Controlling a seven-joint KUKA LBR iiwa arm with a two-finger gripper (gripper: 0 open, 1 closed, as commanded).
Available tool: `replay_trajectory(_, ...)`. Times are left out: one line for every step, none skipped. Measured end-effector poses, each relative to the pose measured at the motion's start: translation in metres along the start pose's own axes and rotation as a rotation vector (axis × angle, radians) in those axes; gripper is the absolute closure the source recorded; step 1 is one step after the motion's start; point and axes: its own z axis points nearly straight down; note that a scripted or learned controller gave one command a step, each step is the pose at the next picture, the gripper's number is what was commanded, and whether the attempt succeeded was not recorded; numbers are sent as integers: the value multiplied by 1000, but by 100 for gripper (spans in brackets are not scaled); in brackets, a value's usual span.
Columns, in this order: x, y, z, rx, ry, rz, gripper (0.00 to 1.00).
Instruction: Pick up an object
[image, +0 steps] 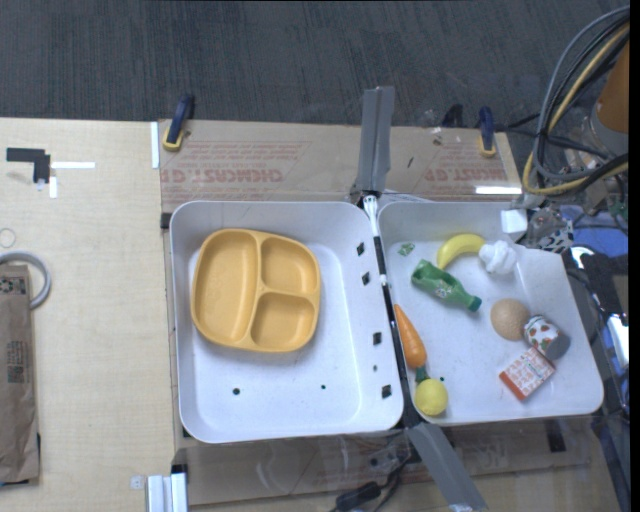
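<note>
Two shallow white plastic bins sit side by side on the bench, and I read them from the near edge outward. At the near left corner of the right bin lies a round, dimpled yellow lemon. Just beyond it is a tapered orange carrot, which runs along that bin's left wall. Toward the near right corner is a small flat red-and-white box. A little rounded piece in red, white and grey is just beside it on the far side. A smooth tan egg rests near that piece, toward the middle of the bin. Farther in, a glossy green bottle lies on its side. Close to the far wall a curved yellow banana touches a crumpled white lump.

The left bin holds a matte yellow plate with three compartments, set toward its far left corner.

Beyond both bins lies flat brown cardboard held by blue clamps.

The arm shows its orange band by the far right corner of the bench, among looping cables. The gripper appears to hang over the right bin's far right corner. I cannot tell whether it is spread or closed, and I see nothing held in it.
</note>
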Motion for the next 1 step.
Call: replay_trajectory(0,0,0,0,0,0,0)
